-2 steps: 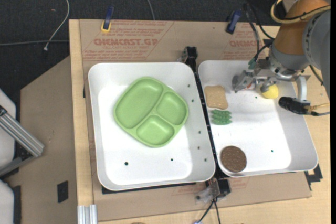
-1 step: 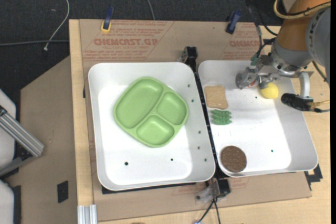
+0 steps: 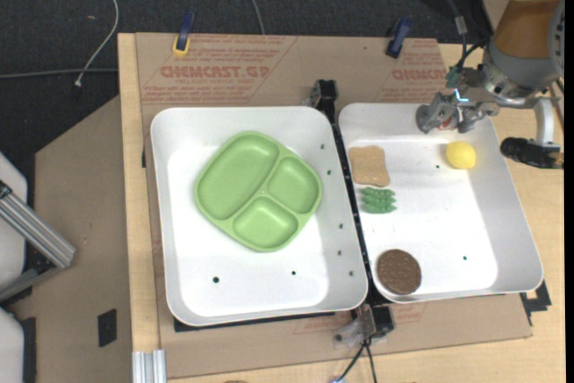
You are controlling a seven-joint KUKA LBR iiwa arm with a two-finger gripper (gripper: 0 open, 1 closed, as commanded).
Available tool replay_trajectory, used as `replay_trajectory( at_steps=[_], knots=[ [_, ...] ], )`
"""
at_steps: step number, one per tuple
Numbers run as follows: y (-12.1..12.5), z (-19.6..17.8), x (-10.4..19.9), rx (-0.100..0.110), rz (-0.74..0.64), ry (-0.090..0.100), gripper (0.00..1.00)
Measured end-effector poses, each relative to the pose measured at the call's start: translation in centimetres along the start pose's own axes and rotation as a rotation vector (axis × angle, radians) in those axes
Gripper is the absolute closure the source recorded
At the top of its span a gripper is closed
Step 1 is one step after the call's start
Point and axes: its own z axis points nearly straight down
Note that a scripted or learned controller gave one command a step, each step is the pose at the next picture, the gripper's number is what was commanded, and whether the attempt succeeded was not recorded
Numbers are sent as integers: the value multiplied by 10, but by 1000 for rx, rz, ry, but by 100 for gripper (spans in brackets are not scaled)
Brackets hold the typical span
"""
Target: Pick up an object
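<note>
Right now the grey two-finger gripper [image 3: 441, 115] hangs over the far edge of the right-hand shallow white bin [image 3: 502, 220], and whether its fingers are spread or pressed together I cannot tell. Nearest is the small round yellow ball [image 3: 461, 155], just beside the fingers, toward the front of the worktop and slightly to their right; being round, it has no long axis to line up with. Farther out, to the fingers' left, the same bin holds a tan flat slice [image 3: 369, 164], a small green ridged piece [image 3: 377, 200] and a brown round disc [image 3: 398, 270]. Across the divider, the left-hand white bin [image 3: 179, 193] holds a light green three-compartment plastic plate [image 3: 258, 191].
</note>
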Motion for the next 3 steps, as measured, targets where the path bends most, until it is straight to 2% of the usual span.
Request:
replay_trajectory(
  at_steps=[1,2,3],
  knots=[
    [2,-41,0,2,0,1,100],
    [-26,-35,42,11,-2,4,100],
    [-48,-28,95,12,-4,6,100]
  ],
)
